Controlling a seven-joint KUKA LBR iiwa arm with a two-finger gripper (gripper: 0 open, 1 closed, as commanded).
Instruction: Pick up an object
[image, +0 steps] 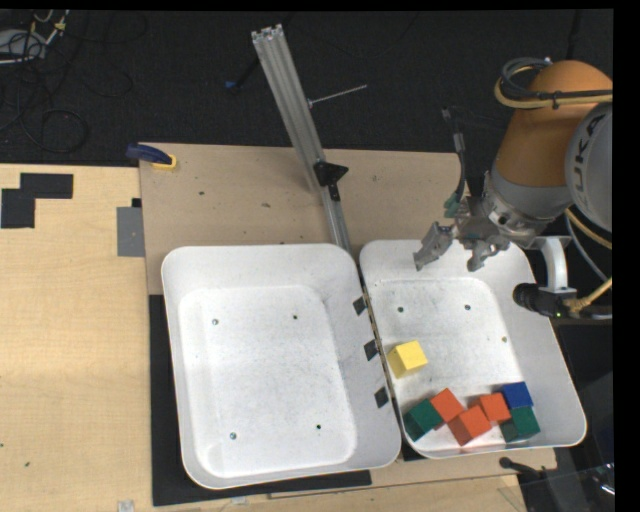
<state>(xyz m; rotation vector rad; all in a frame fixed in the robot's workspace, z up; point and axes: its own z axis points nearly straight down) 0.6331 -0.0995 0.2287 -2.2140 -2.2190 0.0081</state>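
The claw (456, 257) hangs over the far edge of the right bin (548, 345), in the upper right of the frame, with its two fingers spread wide and nothing between them. The grey arm with its orange band (545, 130) comes in above it from the right edge. All the blocks lie in the right bin, well apart from the claw. A yellow block (407, 357) sits alone near the bin's left wall, about midway down. Below it, along the near edge toward the lower right of the frame, a cluster of blocks lies packed together: a green block (423, 417) at the left, an orange block (447, 404) just beside it, another orange block (470, 425) in front, a third orange block (494, 407) to the right, a blue block (516, 394) behind that, and a dark green block (521, 425) at the right end. The left bin (190, 275) lies beside the right one on the tan surface (240, 195), and a slanted metal rail (295, 105) rises from between them toward the top of the frame.
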